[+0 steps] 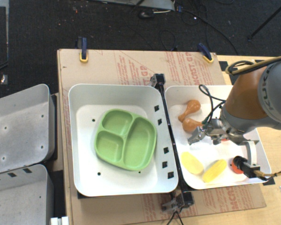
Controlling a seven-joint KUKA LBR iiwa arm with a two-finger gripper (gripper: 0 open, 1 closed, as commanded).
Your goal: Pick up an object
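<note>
**Grey arm over the right bin; hand state undetermined**

Grey arm with its orange band reaches in from the right edge of the worktop (122, 64); its hand (195, 137) sits low over the middle of the right bin (178, 95); whether the hand is spread or pressed together cannot be told, and nothing is seen gripped in it. An orange-brown drumstick-shaped toy (193, 107) lies toward the far side of the right bin, its lower end just beside the hand; contact cannot be confirmed. A rounded yellow piece (192, 163) and a longer yellow piece (214, 170) lie close together along the near edge of the same bin, apart from the hand. The left bin (82, 172) holds a green divided plate (126, 139), roughly central, lying flat. Two clamps (83, 50) grip the far edge of the worktop.
</note>
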